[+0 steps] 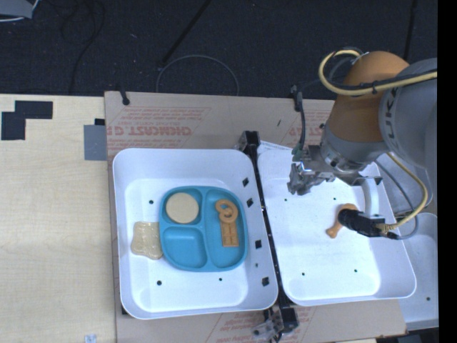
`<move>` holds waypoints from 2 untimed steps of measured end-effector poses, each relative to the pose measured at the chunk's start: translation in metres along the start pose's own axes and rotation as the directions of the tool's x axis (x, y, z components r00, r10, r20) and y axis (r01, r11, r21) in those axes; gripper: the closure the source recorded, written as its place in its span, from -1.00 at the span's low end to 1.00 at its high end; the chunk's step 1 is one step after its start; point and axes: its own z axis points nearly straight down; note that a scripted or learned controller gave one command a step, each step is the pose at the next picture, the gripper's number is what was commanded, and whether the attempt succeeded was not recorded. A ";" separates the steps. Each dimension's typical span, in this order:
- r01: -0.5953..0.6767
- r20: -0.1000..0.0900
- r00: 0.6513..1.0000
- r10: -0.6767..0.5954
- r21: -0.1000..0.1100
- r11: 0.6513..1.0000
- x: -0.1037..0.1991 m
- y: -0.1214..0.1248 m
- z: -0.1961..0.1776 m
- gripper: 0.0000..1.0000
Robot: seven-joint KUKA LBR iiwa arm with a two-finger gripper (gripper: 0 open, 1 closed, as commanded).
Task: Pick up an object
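Orange toy (335, 225) lies in the right bin (335, 284), near the claw (303, 181) but apart, toward the right. The arm (371, 113) reaches in from the right, wrist bent down over that bin; whether the claw is wide or narrow I cannot tell. The left bin (143, 291) holds a blue tray (189, 252) bearing a round biscuit (181, 207) and a tan key (228, 222); a pale sponge (146, 239) touches the tray's left edge.

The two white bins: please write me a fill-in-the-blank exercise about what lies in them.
1. The blue divided plate lies in the ____ bin.
2. The round tan disc sits ____ the plate.
3. The pale yellow piece lies at the plate's ____ edge.
4. The pincer is above the ____ bin.

Missing words: left; on; left; right
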 end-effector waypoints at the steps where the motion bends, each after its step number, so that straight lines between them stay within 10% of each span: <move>1: 0.000 0.000 1.000 0.000 0.000 1.000 0.042 0.010 -0.007 1.00; 2: 0.002 -0.001 1.000 -0.002 0.001 1.000 0.104 0.013 -0.006 1.00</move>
